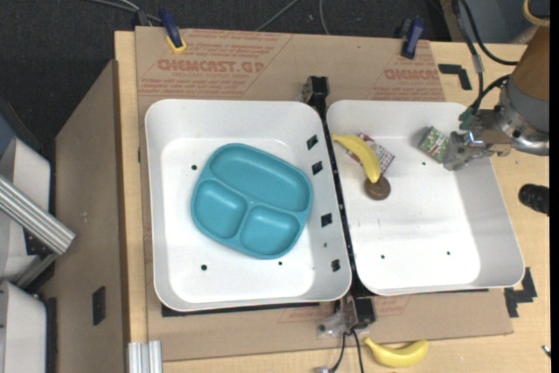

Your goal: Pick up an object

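The right bin (454,249) holds a yellow banana (358,155) lying near its left wall, over a small printed packet (382,157). A brown round piece (377,189) sits at the banana's lower end. A small green and grey object (431,141) lies near the bin's upper right. My gripper (458,151) hangs at the bin's right side, right against this green object, and whether it touches the object is unclear. The grey arm (524,113) comes in from the right edge.
A teal divided plate (251,200) lies in the left bin (166,214). A second banana (400,352) rests on the bench below the bins. Blue clamps (172,29) (411,37) hold the cardboard at the back. Cables run behind.
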You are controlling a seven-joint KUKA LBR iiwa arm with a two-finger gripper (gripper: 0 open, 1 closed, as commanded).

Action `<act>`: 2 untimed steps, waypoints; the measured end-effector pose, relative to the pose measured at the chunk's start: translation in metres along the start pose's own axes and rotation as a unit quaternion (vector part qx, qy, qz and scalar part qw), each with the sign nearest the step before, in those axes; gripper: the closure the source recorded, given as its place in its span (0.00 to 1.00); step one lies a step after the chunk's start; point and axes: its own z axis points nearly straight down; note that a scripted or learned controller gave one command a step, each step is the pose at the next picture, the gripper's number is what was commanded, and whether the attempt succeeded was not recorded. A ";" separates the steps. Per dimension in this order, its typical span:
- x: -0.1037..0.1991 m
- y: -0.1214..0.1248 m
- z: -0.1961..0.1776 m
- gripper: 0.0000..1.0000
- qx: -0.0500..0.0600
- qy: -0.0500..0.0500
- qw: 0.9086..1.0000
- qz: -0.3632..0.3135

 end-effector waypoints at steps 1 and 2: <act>0.053 0.007 0.011 1.00 0.003 0.002 1.000 -0.002; 0.097 0.015 0.012 1.00 0.002 0.002 1.000 -0.002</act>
